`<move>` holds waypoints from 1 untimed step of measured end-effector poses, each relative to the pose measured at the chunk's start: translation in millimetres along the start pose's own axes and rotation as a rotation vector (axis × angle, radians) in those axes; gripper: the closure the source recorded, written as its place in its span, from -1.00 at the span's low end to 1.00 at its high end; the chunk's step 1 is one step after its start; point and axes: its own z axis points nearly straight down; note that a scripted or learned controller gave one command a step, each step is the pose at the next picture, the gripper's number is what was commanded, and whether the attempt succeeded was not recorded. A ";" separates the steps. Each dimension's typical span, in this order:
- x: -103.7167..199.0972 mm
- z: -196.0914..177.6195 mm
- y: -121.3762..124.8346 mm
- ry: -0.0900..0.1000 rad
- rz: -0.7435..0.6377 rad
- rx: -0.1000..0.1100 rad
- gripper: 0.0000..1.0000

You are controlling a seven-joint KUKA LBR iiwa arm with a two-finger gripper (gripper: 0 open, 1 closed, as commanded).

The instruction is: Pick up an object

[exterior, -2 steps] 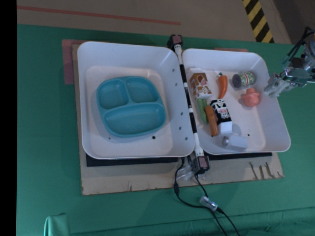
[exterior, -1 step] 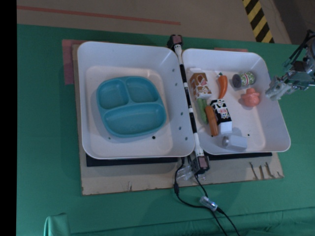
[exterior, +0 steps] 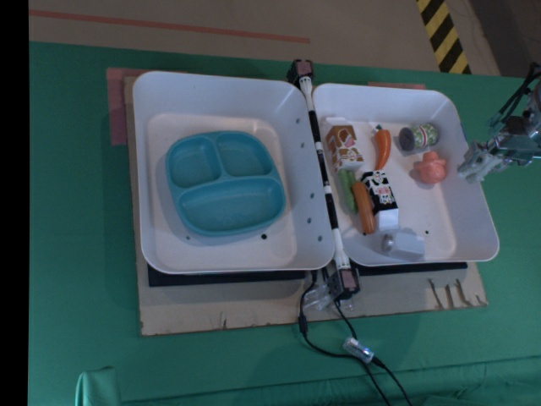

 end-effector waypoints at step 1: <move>-0.1 -1.4 -17.1 0.000 0.000 0.000 1.00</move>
